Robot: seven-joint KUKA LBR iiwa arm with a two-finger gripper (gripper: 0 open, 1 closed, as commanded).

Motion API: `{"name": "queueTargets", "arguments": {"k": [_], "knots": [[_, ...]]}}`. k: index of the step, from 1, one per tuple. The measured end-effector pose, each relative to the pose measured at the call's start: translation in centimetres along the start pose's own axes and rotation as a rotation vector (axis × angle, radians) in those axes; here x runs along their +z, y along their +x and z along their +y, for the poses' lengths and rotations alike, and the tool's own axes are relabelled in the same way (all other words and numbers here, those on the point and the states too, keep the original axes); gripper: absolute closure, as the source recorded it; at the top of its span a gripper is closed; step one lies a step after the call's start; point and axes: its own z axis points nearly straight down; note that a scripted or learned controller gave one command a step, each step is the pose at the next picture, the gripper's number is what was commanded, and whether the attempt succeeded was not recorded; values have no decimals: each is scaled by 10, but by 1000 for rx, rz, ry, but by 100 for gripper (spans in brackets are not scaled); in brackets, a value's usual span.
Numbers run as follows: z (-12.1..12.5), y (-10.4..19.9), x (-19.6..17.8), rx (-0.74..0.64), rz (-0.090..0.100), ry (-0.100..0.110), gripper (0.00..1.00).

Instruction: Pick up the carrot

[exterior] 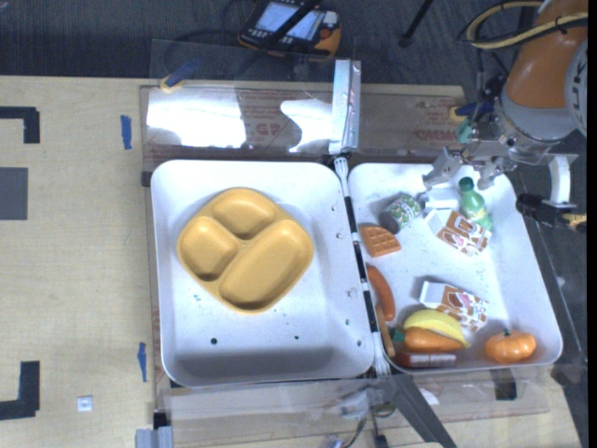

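hovering gripper [474,168] over green bottle [473,201], carrot [431,340] near front wall

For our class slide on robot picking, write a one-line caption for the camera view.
Grey arm's gripper hovers over the right white bin, far from the orange carrot at its near edge.

Bright overhead light throws white glare on the clear panel [247,119] toward twelve o'clock. The white bins [177,343] show soft shadows along their six o'clock walls. Focus is slightly soft throughout
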Motion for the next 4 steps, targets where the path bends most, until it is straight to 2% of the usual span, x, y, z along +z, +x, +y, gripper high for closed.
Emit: {"name": "queueTargets", "arguments": {"k": [1,2,3,4], "knots": [[-6,27,74,-160,-3,-7,0],[-47,124,11,29,0,1,0],[-82,122,12,-113,0,2,0],[-162,120,12,68,0,2,0]]}}
